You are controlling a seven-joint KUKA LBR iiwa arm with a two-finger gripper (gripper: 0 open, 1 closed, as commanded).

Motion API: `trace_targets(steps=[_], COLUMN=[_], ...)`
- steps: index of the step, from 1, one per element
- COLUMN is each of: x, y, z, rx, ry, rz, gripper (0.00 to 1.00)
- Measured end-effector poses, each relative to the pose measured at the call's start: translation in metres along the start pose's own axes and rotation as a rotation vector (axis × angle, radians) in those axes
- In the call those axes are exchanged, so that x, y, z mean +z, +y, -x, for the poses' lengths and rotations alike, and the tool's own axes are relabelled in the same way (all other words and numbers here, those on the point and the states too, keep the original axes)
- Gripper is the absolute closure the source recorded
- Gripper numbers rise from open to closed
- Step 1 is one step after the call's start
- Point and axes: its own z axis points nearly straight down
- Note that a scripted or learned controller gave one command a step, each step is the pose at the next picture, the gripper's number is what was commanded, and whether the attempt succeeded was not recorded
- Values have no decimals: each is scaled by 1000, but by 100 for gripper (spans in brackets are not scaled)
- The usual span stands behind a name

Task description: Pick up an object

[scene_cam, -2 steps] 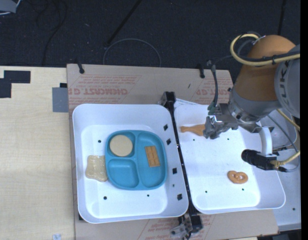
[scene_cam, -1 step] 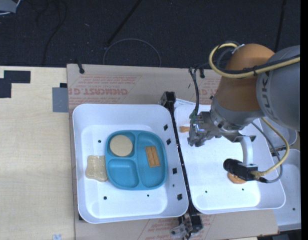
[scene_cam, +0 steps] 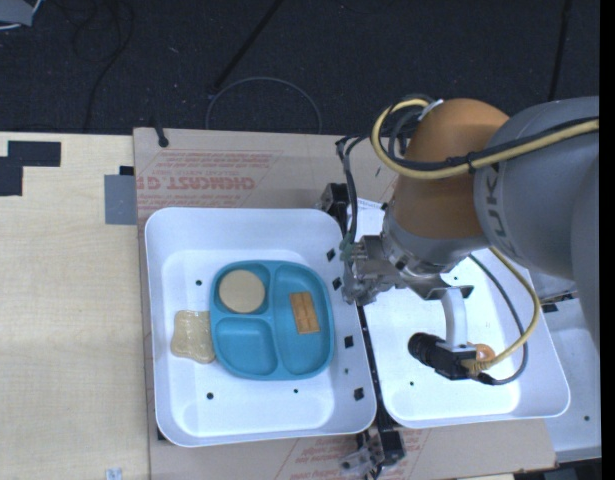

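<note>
A blue three-part tray [scene_cam: 255,353] lies in the left bin [scene_cam: 177,233]. A round tan disc [scene_cam: 240,290] rests in its upper left compartment, and an orange-brown rectangular piece [scene_cam: 304,313] lies in its right compartment. A pale yellow lumpy piece [scene_cam: 192,336] sits on the bin floor, touching the tray's left edge. My gripper [scene_cam: 355,273] hangs low at the seam between the two bins, just right of the tray's upper right corner. The wrist hides most of it, and nothing shows between its fingers.
The right bin [scene_cam: 532,403] sits under the arm, whose orange band [scene_cam: 442,183] and grey body cover its upper half. Raised bin rims meet at the middle seam [scene_cam: 365,368]. Brown cardboard [scene_cam: 227,173] lies behind the bins.
</note>
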Motion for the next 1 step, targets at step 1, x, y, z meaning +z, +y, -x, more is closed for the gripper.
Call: trace_targets(steps=[1], x=[2], y=[-14], z=[-59], rx=[-1], ry=[0], rz=[-1], gripper=[100])
